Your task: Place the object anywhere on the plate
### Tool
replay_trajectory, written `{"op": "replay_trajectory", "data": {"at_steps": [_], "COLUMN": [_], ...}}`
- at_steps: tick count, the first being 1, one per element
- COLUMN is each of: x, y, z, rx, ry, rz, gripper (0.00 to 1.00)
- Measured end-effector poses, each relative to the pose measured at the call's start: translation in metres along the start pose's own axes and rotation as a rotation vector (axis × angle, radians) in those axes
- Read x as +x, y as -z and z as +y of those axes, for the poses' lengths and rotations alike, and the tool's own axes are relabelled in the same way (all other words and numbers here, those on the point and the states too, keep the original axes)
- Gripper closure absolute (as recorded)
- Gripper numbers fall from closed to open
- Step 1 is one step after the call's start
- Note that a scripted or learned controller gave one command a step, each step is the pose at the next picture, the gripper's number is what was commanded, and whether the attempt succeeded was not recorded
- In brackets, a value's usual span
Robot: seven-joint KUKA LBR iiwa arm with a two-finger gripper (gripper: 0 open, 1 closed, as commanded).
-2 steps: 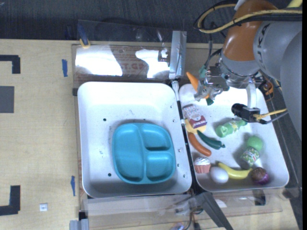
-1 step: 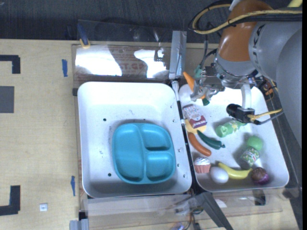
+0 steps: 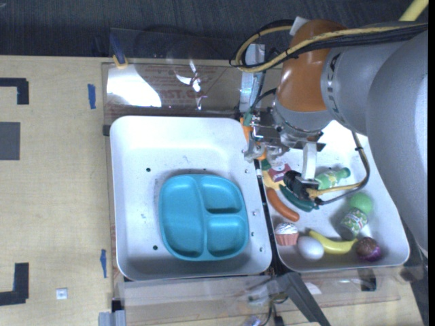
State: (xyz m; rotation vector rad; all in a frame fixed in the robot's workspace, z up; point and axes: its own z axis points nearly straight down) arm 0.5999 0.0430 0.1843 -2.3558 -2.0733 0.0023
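Over the right bin [image 3: 397, 250] the arm [image 3: 353, 80] reaches down among toys

The light is bright and comes from above. It makes white shiny spots on the clear sheet [image 3: 177, 87] behind the bins, and you can see little bright streaks there. The left bin [image 3: 136, 155] glows very white near its top edge and looks grayer lower down. A soft shadow sits along the left side of the blue plate [image 3: 202, 216]. The big gray arm [image 3: 380, 114] looks fuzzy and not sharp, because it is close to the camera. A dark shadow falls under it onto the toys in the right bin [image 3: 397, 250]. The floor at the top is dim. The wooden table [image 3: 47, 182] looks evenly lit and pale.
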Motion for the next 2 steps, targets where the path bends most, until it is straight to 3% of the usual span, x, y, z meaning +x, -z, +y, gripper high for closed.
{"op": "replay_trajectory", "data": {"at_steps": [1,2], "x": [0.0718,0.0705], "y": [-0.0530,-0.0518], "z": [-0.0612,-0.0599], "rx": [0.003,-0.001], "ry": [0.139,0.137], "rz": [-0.001,-0.001], "gripper": [1.00,0.00]}}
